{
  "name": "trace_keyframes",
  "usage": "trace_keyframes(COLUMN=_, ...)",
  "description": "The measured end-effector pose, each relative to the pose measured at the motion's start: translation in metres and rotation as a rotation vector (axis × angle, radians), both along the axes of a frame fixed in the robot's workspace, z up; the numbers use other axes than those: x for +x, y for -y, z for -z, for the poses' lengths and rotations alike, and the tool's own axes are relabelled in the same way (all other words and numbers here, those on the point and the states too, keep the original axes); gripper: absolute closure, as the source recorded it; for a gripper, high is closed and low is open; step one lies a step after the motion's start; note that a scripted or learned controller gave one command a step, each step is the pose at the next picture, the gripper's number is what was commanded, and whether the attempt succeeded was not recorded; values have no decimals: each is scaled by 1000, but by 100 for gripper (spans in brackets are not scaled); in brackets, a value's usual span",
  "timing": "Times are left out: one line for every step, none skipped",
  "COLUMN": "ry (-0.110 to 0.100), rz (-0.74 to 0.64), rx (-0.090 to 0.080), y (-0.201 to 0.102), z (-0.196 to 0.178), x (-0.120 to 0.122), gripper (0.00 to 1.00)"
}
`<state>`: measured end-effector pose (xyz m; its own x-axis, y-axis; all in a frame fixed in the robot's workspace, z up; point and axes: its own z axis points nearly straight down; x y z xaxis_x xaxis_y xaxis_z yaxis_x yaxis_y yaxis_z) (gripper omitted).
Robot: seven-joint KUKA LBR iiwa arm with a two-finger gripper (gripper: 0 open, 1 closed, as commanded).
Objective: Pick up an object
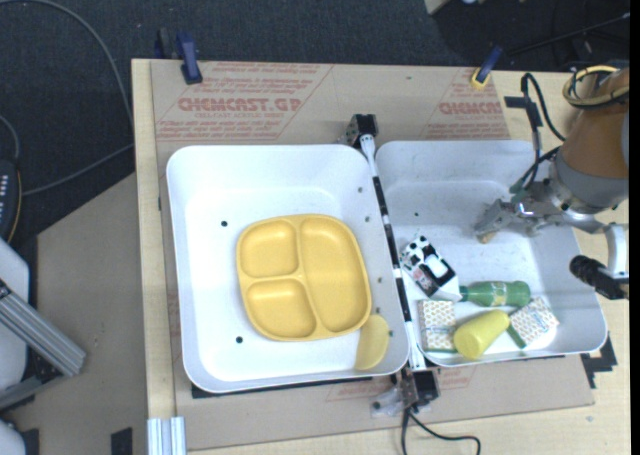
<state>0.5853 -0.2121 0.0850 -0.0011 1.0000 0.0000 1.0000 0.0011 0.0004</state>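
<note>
The camera view shows the gripper (492, 221) hanging over the right bin (450, 165), its fingers maybe spread open with nothing between them, so it is only reaching and must next drop toward the green bottle (497, 293) near that bin's front wall.

Two bins sit side by side on the worktop (300, 103). The left bin (200, 243) holds a tray (303, 276) in its middle, with a small soft piece (372, 345) just beside the tray at 5 o'clock. In the right bin (440, 183), a toy (427, 265) lies at 9 o'clock. A bottle (496, 293), a cup (480, 333) and two packets (437, 322) crowd together at 6 o'clock. The gripper (490, 223) hangs at 12 o'clock.
</note>
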Motion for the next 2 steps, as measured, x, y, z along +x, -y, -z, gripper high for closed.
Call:
trace_keyframes(ry=-2, rz=2, rx=1, y=-42, z=1, x=-106, gripper=0)
trace_keyframes(ry=1, rz=0, rx=-1, y=-66, z=1, x=-81, gripper=0)
